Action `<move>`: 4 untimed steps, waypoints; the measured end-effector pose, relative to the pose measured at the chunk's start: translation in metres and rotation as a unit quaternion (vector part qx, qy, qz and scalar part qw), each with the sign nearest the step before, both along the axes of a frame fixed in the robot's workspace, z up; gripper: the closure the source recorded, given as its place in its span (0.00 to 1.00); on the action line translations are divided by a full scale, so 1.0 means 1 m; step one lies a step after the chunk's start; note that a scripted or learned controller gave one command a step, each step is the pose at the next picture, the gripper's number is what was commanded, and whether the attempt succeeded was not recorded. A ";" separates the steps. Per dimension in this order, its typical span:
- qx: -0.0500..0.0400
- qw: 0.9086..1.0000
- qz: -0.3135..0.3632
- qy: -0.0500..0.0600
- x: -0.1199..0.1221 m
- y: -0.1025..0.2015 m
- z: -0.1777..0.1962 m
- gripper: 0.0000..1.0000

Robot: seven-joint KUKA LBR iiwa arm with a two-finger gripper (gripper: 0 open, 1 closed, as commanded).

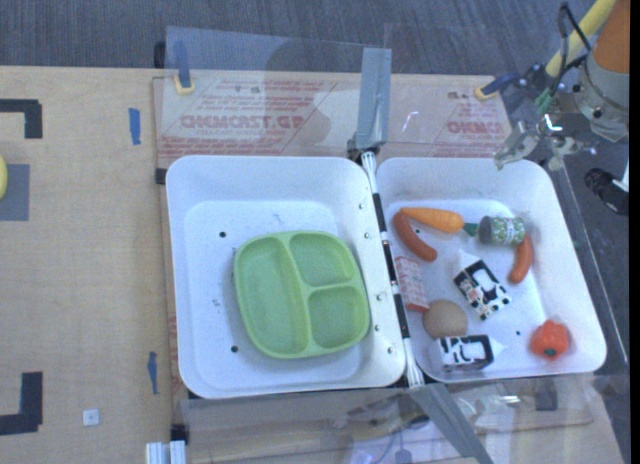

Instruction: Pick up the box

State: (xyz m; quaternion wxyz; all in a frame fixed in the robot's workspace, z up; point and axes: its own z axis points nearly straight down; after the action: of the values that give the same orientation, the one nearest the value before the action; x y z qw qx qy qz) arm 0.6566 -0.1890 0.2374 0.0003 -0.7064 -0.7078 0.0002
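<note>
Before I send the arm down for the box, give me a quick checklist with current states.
1. Box lies in right bin, unobstructed from above: ok.
2. Gripper above the box: not ok, it sits at the bin's far right corner.
3. Finger opening: cannot tell.
4. Space around box: not ok, the egg lies close beside it.
5. Second black-and-white pack could be mistaken for the target: cannot tell which is meant.

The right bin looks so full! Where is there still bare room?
In the right white bin, bare floor lies between the black-and-white box and the orange pepper. It is crowded near the divider. The green divided plate leaves only edges.
</note>
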 end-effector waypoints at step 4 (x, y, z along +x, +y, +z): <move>-0.001 0.950 0.312 -0.002 -0.085 -0.024 -0.151 1.00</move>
State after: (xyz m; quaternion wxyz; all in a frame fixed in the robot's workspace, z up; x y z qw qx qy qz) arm 0.5713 -0.2127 0.0863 -0.0019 -0.4506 -0.8927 -0.0005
